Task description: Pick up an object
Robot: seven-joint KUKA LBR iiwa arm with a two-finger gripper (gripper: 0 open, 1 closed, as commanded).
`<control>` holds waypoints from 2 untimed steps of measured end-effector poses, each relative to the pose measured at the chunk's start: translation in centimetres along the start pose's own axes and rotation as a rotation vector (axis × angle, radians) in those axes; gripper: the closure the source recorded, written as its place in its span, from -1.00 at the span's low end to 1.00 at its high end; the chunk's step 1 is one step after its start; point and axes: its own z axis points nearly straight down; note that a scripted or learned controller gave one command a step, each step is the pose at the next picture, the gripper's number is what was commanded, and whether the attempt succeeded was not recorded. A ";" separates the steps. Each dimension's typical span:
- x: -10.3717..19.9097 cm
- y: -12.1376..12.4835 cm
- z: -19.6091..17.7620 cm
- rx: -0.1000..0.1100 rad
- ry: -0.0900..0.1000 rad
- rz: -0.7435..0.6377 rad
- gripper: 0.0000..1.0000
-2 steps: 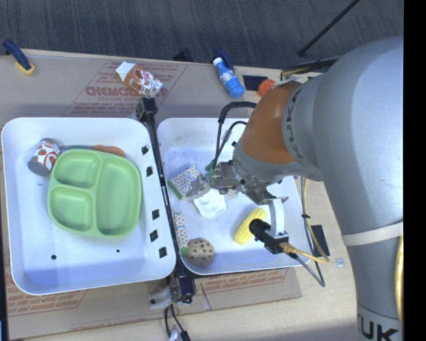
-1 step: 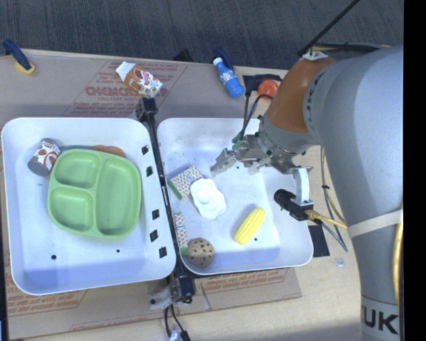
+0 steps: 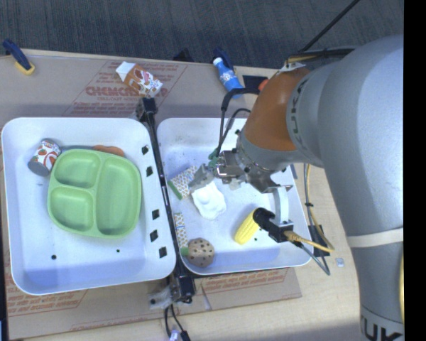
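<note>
My gripper (image 3: 204, 176) hangs over the left half of the right bin (image 3: 284, 258), under the grey arm with the orange band. A crumpled white object (image 3: 210, 202) lies just below it, close to its tip; whether they touch is unclear. A green patterned packet (image 3: 180, 182) lies just left of the gripper. A yellow corn-like piece (image 3: 245, 228) rests toward the bin's front. A brown speckled ball (image 3: 199, 251) sits in the front left corner.
The left bin (image 3: 28, 268) holds a green divided plate (image 3: 96, 191), a small can (image 3: 44, 155) at its back left and an orange thing (image 3: 111, 150) behind the plate. A snack packet (image 3: 139, 79) and a blue bottle (image 3: 228, 74) lie on the cardboard behind the bins.
</note>
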 end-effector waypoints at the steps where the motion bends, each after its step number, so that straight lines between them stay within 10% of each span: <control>1: -1.6 -8.0 5.4 0.003 0.000 0.002 -1.00; 2: -1.5 -7.9 4.4 0.002 0.000 -0.005 1.00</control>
